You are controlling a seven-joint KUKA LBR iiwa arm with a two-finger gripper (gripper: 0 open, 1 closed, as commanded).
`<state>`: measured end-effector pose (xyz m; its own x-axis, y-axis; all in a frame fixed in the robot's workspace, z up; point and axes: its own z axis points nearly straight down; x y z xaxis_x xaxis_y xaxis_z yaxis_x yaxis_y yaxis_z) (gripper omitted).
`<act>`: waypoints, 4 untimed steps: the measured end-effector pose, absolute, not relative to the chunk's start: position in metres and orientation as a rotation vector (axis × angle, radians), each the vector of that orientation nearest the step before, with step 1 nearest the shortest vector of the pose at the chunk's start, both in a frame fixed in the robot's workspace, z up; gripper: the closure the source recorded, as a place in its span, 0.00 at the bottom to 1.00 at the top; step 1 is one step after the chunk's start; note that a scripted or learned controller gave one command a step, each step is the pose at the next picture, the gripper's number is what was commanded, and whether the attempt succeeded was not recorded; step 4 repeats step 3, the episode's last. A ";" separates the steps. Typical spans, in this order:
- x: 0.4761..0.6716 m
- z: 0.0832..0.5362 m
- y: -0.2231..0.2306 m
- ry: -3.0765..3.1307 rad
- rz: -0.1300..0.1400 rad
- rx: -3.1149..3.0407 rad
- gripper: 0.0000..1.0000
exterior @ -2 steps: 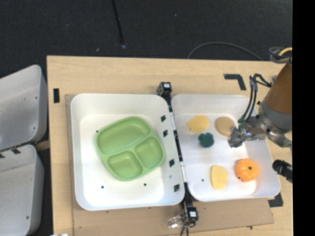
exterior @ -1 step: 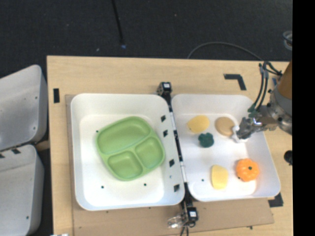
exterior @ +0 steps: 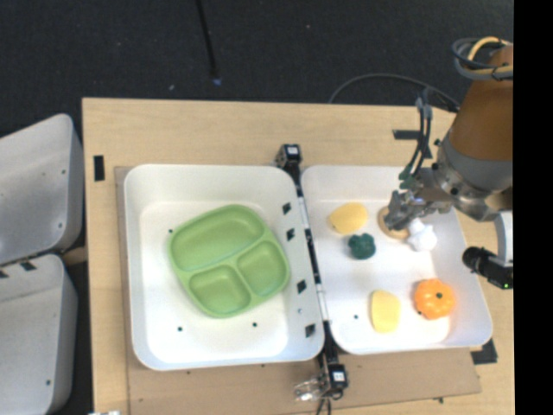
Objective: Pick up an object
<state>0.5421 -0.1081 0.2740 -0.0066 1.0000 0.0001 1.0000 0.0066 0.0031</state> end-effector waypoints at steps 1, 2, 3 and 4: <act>0.561 0.271 -0.048 2.230 0.003 2.212 1.00; 0.577 0.257 0.009 2.229 0.002 2.213 1.00; 0.602 0.254 0.055 2.228 0.003 2.213 1.00; 0.602 0.254 0.055 2.228 0.003 2.213 1.00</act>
